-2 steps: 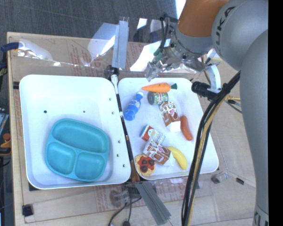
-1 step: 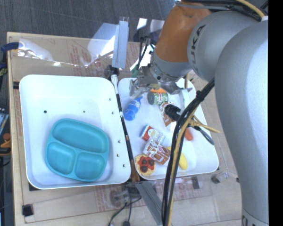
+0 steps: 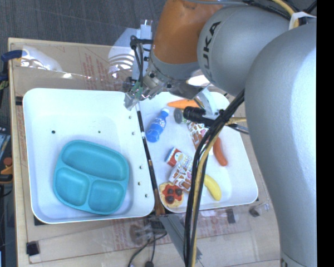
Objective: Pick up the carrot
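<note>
The carrot (image 3: 181, 103) is a small orange piece lying near the far edge of the right bin (image 3: 240, 171), partly covered by the arm's wrist and a black cable. My gripper (image 3: 133, 95) hangs to the carrot's left, over the far end of the rim where the two bins meet. It is apart from the carrot, and I see nothing in it.
In the right bin lie a blue bottle (image 3: 156, 125), snack packets (image 3: 180, 167), a red sausage (image 3: 220, 152), a banana (image 3: 212, 187) and a toy pizza (image 3: 172, 194). The left bin (image 3: 44, 115) holds a blue divided plate (image 3: 92, 176). The big grey arm covers the right side.
</note>
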Controlling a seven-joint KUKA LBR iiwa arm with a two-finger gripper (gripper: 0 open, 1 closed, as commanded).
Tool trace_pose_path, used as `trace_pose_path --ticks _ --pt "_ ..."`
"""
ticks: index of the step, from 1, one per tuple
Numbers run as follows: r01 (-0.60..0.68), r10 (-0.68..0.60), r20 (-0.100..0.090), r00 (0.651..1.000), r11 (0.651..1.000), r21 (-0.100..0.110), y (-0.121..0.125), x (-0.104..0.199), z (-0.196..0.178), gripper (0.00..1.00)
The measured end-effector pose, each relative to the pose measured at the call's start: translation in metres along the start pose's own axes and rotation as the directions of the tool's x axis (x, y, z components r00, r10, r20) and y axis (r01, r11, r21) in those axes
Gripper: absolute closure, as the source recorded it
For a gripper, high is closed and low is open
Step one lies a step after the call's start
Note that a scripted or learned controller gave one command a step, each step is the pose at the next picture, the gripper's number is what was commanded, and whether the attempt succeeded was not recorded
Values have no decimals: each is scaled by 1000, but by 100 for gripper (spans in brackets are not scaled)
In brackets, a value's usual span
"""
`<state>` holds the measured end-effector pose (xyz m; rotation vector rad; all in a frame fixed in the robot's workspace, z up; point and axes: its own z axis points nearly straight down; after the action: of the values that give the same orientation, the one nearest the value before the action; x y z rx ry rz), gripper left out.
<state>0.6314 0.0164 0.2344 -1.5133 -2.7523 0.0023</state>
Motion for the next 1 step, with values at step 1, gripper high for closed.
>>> trace_pose_path --ticks 1 --pt "348 -348 3 938 938 -1 -21 -53 -136 100"
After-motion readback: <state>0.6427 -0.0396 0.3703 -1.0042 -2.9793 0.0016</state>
